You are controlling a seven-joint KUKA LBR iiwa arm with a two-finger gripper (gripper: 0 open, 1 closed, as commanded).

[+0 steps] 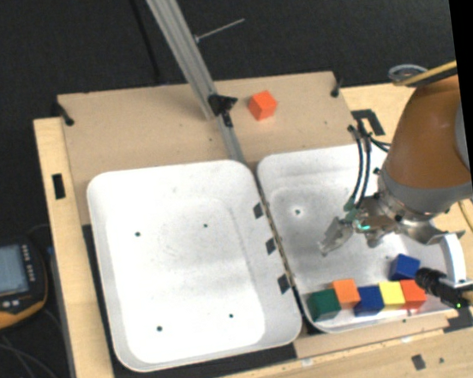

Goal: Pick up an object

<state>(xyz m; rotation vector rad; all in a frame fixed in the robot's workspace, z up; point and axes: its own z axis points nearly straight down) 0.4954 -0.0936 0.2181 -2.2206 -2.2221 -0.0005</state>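
Coloured blocks (367,296) in right bin (305,183), gripper (333,236) above, unladen

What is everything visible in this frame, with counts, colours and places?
Bins: two, white, side by side on the bench.
Blocks in the right bin: six along its near edge; green, orange, blue, yellow, orange-red, and a second blue behind them.
Loose block: one, orange, on the bench behind the bins.
Metal pole: one, grey, slanting up from behind the bins.
Handheld screen: one, grey and orange, left of the bench.
Arm: one, grey with orange band, from the right.
Pincer: one, over the right bin.
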